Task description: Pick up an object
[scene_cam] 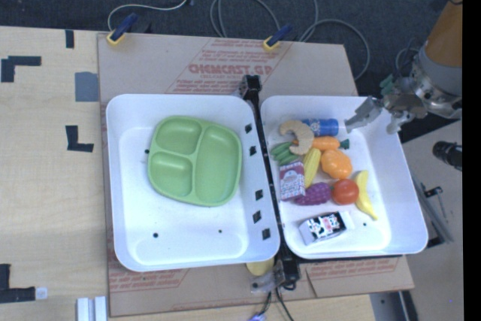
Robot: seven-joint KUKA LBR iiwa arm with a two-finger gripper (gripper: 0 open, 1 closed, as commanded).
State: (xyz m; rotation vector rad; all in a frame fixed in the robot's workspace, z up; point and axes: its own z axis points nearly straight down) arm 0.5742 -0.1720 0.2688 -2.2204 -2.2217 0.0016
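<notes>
Table [45,162] was light wood on the left, with a cardboard sheet [225,68] under both bins. Two clamps, yellow and blue, [120,28] and [276,35], sat on the sheet's far edge.

Left bin [128,237] held a green divided plate [196,160], lying flat, toward the bin's far half.

Right bin [391,192] held a tight cluster of toy food near its centre. From the left of the cluster: green pepper-like piece [282,152], small pink printed packet [291,180], tan curved pastry [299,135], yellow corn piece [311,169], purple grapes [316,195]. Blue-and-white bottle [322,125] lay on its side at the far end of the cluster. Then carrot [328,143], orange fruit [336,163], red tomato [345,192], banana [364,195] at the cluster's right edge. A black-and-white carton [324,226] lay apart from the rest, nearer the bin's front wall.

Gripper [377,116] hung over the right bin's far right corner, with the arm [447,41] behind it at the right edge. Fingers [362,115] were spread apart, with nothing between them. All toy items lay left of and nearer the camera than the fingers; the bottle's capped end and the carrot were closest, but apart from the fingers.
</notes>
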